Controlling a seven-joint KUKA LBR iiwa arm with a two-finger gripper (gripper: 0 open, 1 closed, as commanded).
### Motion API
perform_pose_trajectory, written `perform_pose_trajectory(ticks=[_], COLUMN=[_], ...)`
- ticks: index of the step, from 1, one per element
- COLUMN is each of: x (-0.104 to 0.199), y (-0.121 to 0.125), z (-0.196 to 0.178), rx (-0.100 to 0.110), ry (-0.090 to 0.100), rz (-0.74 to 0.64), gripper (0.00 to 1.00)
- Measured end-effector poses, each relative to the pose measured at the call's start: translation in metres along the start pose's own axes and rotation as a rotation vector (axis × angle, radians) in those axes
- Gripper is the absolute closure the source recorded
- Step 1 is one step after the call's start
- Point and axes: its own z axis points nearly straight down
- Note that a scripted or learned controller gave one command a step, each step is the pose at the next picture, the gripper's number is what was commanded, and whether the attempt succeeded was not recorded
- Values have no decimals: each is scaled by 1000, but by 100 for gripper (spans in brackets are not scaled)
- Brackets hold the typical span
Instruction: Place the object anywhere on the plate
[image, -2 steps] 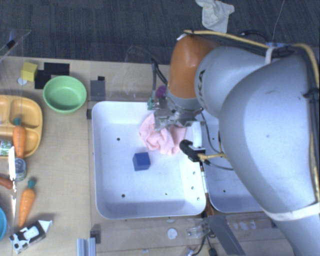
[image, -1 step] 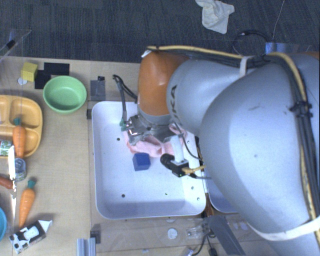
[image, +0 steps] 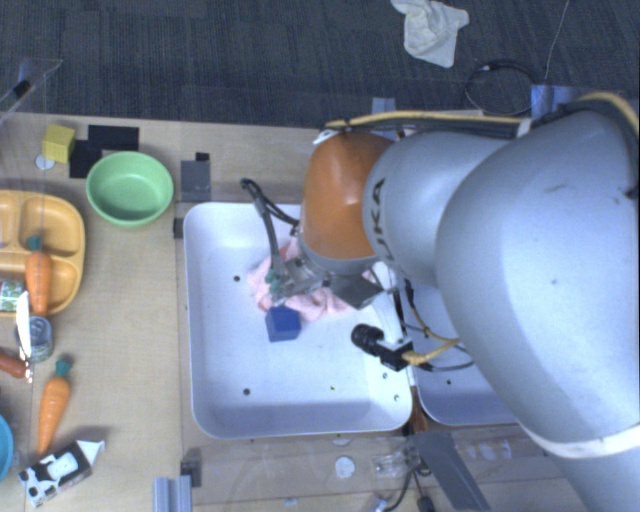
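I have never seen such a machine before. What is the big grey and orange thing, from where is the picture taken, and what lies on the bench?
The big grey shape with an orange band is a robot arm. It reaches in from the right. One camera looks down on the bench from above, at a slant.

Under the arm sits a shallow white bin. Its gripper hangs over a pink plate, and a blue block lies at the plate's edge. Whether the fingers grip anything cannot be seen.

Left of the bin are a green bowl, a yellow tray and toy carrots.
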Motion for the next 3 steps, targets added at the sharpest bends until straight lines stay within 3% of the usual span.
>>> perform_pose_trajectory(ticks=[1, 2, 3], x=[-49, 18, -64], y=[28, 14, 19], z=[24, 22, 24], rx=[15, -1, 15], ry=[0, -6, -3], rz=[-223, -443, -296], gripper=[100, 100, 100])
